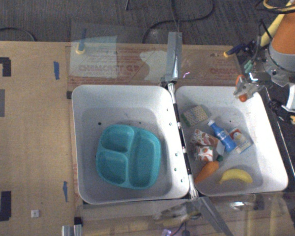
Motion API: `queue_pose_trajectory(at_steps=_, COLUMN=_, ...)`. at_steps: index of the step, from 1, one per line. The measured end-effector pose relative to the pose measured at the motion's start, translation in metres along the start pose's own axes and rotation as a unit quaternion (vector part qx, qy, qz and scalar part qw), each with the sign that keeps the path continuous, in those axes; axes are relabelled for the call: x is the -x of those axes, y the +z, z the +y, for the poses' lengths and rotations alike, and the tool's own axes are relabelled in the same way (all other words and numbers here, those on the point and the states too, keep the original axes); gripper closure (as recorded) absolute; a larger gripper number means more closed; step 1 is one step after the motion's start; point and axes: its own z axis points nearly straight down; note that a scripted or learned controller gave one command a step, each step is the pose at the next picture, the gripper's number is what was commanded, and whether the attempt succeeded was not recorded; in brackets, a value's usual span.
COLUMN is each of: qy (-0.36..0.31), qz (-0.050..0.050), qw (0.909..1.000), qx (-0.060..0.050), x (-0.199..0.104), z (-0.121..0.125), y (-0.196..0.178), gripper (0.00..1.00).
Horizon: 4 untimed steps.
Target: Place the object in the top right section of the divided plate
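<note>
— Since the gripper (246,86) hangs over the far right corner of the right bin (275,146), what can go wrong from here, in your opinion?

— Several things. The task does not say which object, and the candidates lie very close together in the middle of that bin: a blue bottle (222,135) touches two small cartons (204,145) and a flat packet (240,137). A grasp there may catch two things or push one aside. The carrot (206,172) lies against the near left wall, so the wall could block the gripper. The banana (236,176), near the front, is more free.

— And the plate?

— The blue divided plate (129,156) sits in the left bin (83,132), turned a little, with nothing in it. Because it is turned, I think the "top right" section is not obvious, and the object may land in the wrong compartment. A round object could also roll over the low divider.

— How does the arm stand?

— The arm (285,53) comes in from the right, and its orange band is at the far right edge of the picture. The wrist points left and down toward the bin corner. The gripper is beside the bin wall, well apart from the objects and from the plate.

— Is it open or closed?

— I cannot tell; that part is blurred. I see nothing held in it for sure.
</note>
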Motion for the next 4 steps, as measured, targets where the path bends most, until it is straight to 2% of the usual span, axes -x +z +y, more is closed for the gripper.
queue_pose_trajectory(at_steps=1, qy=-0.061, qz=0.001, qw=0.9982, qx=-0.001, x=-0.031, z=-0.073, y=-0.023, gripper=1.0)
queue_pose_trajectory(at_steps=2, qy=-0.135, qz=0.002, qw=0.9908, qx=-0.002, x=-0.108, z=-0.127, y=-0.01, gripper=1.0)
queue_pose_trajectory(at_steps=3, qy=-0.138, qz=0.002, qw=0.9904, qx=-0.002, x=-0.18, z=-0.134, y=-0.005, gripper=1.0)
queue_pose_trajectory(at_steps=4, qy=-0.236, qz=0.002, qw=0.9717, qx=-0.002, x=-0.24, z=-0.156, y=0.034, gripper=1.0)
